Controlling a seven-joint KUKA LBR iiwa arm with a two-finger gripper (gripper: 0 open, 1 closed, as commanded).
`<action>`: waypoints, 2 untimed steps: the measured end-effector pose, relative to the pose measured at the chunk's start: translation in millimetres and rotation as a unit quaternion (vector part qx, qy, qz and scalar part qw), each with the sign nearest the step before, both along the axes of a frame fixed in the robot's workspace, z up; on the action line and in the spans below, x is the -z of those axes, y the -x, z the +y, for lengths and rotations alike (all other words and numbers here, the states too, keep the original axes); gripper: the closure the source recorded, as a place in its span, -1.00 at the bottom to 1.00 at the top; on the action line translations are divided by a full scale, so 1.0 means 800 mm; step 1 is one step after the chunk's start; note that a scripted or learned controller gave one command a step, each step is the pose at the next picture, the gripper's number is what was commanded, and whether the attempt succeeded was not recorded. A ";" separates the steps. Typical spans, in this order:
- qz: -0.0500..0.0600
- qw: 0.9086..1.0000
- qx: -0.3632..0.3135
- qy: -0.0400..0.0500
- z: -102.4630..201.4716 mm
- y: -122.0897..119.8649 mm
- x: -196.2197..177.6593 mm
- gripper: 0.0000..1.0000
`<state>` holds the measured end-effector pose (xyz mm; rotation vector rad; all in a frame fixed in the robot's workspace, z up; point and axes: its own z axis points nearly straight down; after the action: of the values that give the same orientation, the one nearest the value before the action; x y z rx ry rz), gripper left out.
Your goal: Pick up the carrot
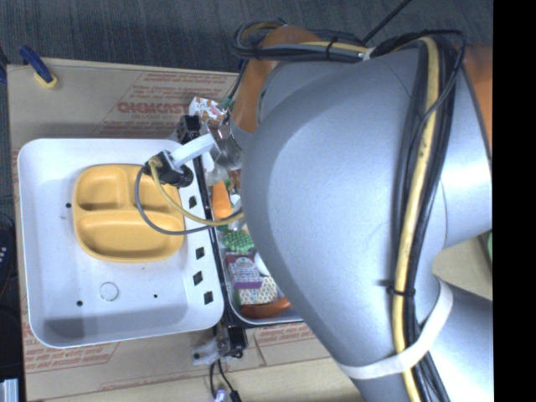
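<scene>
An orange carrot [220, 201] lies at the left edge of the right bin [237, 315], just past the divider between the two bins. The large grey arm [352, 208] covers most of that bin. My gripper [221, 159] sits under the wrist directly above the carrot's far end, largely hidden by the arm. Nothing can be seen held in it.
The left bin [50, 224] holds a yellow divided plate [126, 212]. Beside the carrot in the right bin are a green item [239, 241], a printed packet [249, 281] and an orange-red object [268, 308]. A blue and yellow item [38, 67] lies on the bench at far left.
</scene>
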<state>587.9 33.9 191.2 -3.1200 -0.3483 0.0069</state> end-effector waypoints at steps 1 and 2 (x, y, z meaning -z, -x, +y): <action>0.002 1.000 0.005 -0.003 0.062 0.027 0.068 -1.00; 0.002 1.000 -0.031 0.002 0.098 -0.004 0.126 -1.00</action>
<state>591.4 112.6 90.5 -3.1115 -0.4463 0.0148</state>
